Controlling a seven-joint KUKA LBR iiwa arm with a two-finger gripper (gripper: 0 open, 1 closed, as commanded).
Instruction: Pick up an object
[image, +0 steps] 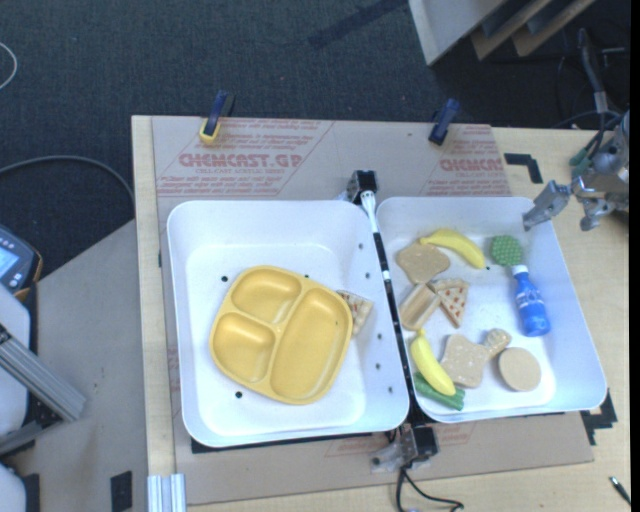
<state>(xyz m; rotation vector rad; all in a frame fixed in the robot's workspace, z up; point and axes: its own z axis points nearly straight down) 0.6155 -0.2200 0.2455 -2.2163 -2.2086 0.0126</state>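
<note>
Desk (300, 160) of brown board carries two shallow white bins side by side. Gripper (560, 200) hangs at about two o'clock in the view, just outside the upper right corner of the right bin (585, 340), above the rim; whether its jaws are spread or pressed together I cannot tell, and nothing shows between them.

Left bin (190, 240) holds a yellow divided plate (282, 333) at its middle, with a waffle-patterned cracker toy (357, 306) touching the plate's three o'clock edge.

Right bin holds the toy food. A banana (453, 245) lies at twelve o'clock, a green knobbly piece (506, 249) just beside it at one o'clock. A blue bottle (529, 305) with a white cap lies at three o'clock. A bread slice (423, 263) sits at eleven o'clock, a pizza wedge (453, 301) near the centre, a tan wedge (417, 307) touching it at nine o'clock. A second banana (430, 366) rests on a green pod (445, 396) at seven o'clock, a square cracker (465, 360) beside them, a round biscuit (520, 370) at five o'clock.
</note>
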